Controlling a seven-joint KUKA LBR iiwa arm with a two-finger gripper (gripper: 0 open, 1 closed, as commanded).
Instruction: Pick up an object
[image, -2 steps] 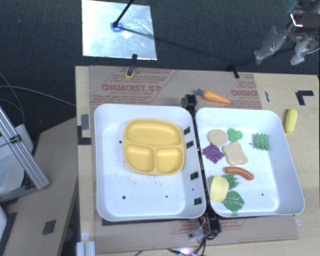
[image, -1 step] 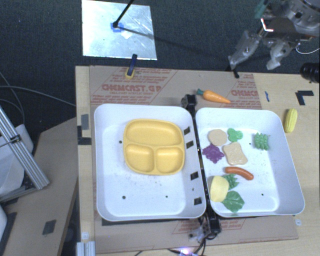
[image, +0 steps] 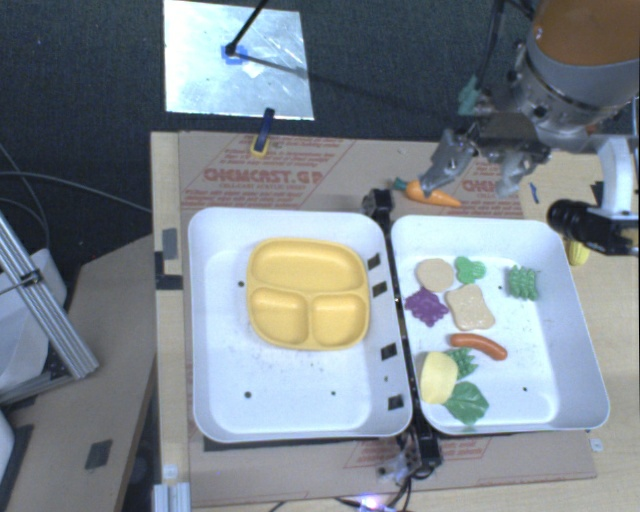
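Gripper open above bench behind right bin, a carrot by its left finger, not grasped; right bin holds sausage, bread, grapes, leaves; left bin holds yellow tray.

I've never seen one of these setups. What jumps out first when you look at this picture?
The yellow tray with three compartments stands out, sitting alone in the left bin. The right bin holds a scatter of toy food, among it a sausage and purple grapes. The arm reaches in at top right, its gripper above a toy carrot lying on the cardboard behind the bins.
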